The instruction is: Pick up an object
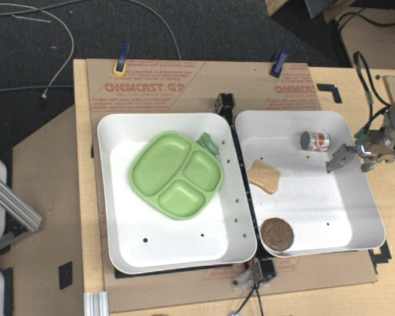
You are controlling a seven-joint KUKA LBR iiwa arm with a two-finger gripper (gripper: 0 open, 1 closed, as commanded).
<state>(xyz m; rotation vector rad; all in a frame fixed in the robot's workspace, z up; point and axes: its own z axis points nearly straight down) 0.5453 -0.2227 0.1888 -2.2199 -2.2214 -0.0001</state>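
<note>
Looking down from the camera view, you see the arm's end effector (345, 157) at the right side of the right bin (329, 196), low over its rim. You cannot tell if it is spread or pressed together, because it is small and partly blurred. You can see nothing in its grip.

The step in hand looks like the reach: the arm is coming in to choose something, and no pick is made yet. The closest thing to it is the can (315, 140). The can lies on its side near the back wall of the right bin, just to the left of the end effector and not touching it.

The can is small and round, silver at one end with a red and white label. It looks hard and smooth, so it may roll or slip when touched. For the next move, you would want the end effector to slide over the can, come down around its round body, and close across it, not along it.

A tan piece like bread (263, 176) lies near the left wall of that bin. A brown round piece (277, 234) sits at the front edge. Both are well apart from the can.

The left bin (158, 249) on the bench (92, 176) holds a green plate (176, 174) with three parts.
</note>
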